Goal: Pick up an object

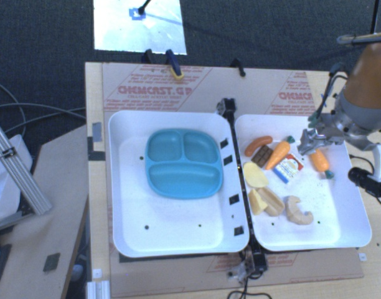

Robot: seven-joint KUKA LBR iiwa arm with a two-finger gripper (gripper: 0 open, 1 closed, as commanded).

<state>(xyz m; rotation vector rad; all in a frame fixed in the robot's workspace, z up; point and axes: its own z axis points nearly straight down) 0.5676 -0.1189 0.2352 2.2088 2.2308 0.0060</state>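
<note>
Metal two-finger gripper (307, 142) low over the right shallow white bin (352, 229), clenched or released impossible to tell. Nearest: small orange plastic carrot (319, 161) just right-below, long axis steeply diagonal; larger orange carrot (277, 155) left.

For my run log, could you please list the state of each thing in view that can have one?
Gripper: low over the right bin, nothing seen between its fingers.
Blue plate: flat in the left bin, upright.
Orange carrot: lying tilted, against the carton.
Small carrot: lying apart, by the gripper.
Sausage: lying flat.
Carton: lying flat.
</note>
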